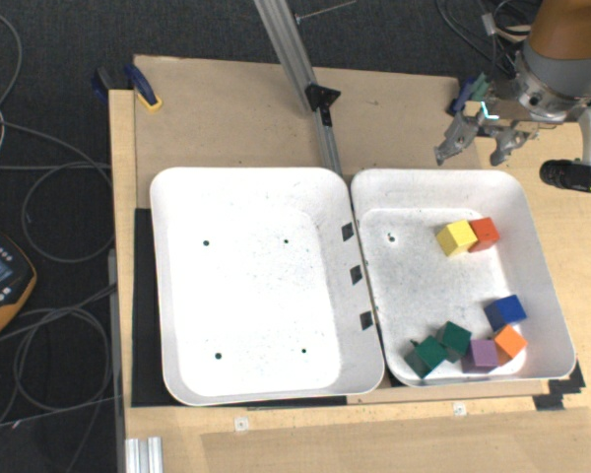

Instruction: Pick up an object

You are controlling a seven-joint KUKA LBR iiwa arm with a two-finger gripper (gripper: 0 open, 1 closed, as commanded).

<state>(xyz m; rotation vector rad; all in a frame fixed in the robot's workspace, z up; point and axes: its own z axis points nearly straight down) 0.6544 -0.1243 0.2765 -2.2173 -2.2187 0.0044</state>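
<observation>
The hand (481, 146) hangs spread and empty; just below it, the small yellow cube (456, 236) looks light, rigid, graspable across flat sides.

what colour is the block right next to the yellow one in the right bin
Orange-red. The block touches the yellow block on its right side, clearest in the camera view.

Even, bright overhead light falls on the worktop (236, 116); the two white bins (246, 284) glare nearly to blankness. Shadows are soft and short, lying under the bin rims. The picture is grainy, perhaps slightly soft toward the dark carpet corners.
</observation>
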